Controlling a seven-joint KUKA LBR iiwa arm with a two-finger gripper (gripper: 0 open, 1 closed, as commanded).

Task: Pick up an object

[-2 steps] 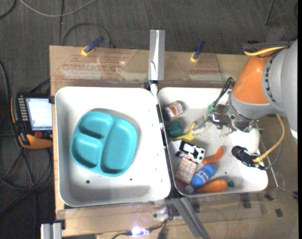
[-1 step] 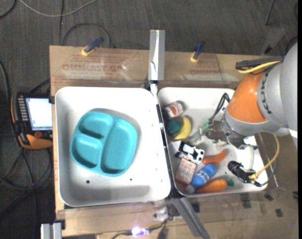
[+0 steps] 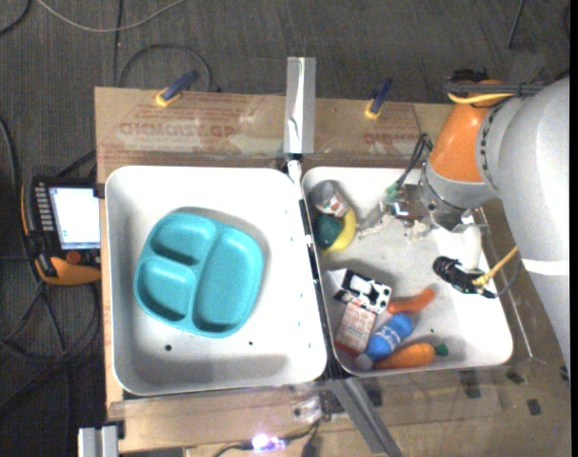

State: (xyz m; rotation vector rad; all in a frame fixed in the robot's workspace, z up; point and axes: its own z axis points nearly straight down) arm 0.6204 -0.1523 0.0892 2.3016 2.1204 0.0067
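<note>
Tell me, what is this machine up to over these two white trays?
A grey and orange robot arm reaches in from the right over the right bin, which holds a jumble of small things: a yellow toy, a blue bottle, two toy carrots and a small black and white box. Its end effector sits low near the bin's far side, with nothing visibly held. The left bin holds a teal divided plate.
</note>
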